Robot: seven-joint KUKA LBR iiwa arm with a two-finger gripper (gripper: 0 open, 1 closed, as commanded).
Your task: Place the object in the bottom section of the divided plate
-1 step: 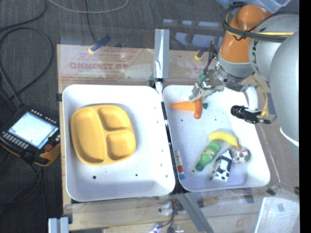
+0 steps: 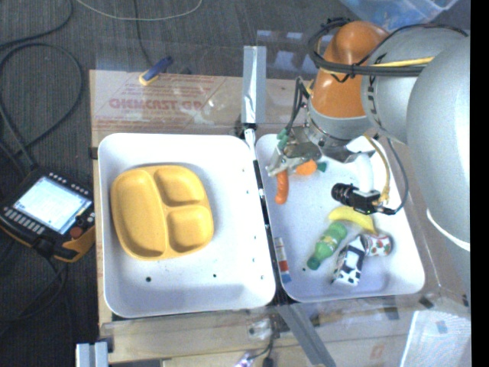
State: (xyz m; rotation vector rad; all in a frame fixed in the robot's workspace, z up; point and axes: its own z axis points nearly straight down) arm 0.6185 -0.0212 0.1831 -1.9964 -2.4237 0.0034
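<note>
Camera view, single angle, looking down at a slant. Divided plate [image 2: 122, 237], yellow, three sections, sits flat in the left bin [image 2: 183, 290]. Carrot [image 2: 281, 189], small and orange, is my best guess for the task's thing. It lies right of the plate, just across the wall between the bins, in the right bin [image 2: 397, 280], about level with the plate's top rim. Its long axis runs roughly up-down in the view, near parallel to the plate's right rim.

My jaws are right of the plate too, sitting at the carrot's upper end, so the carrot points from them toward the view's bottom. Whether the jaws are apart, together or clamped on the carrot I cannot tell: the wrist hides the tips. Contact with the carrot is also unclear.

A second orange piece [image 2: 306, 168] sits further right of the plate, close by the jaws. Green bottle [image 2: 324, 245], banana [image 2: 352, 219] and a cow-patterned item [image 2: 349, 267] lie further right again, lower than the carrot, well apart from it.

Judgement: grasp stage, nothing placed yet, all plate sections bare. Target is probably the small lower-right section, nearest the bin wall. The move would be a lift, a carry left over the wall, then slightly down the view. Risk: a grip across the carrot's end could slip.
</note>
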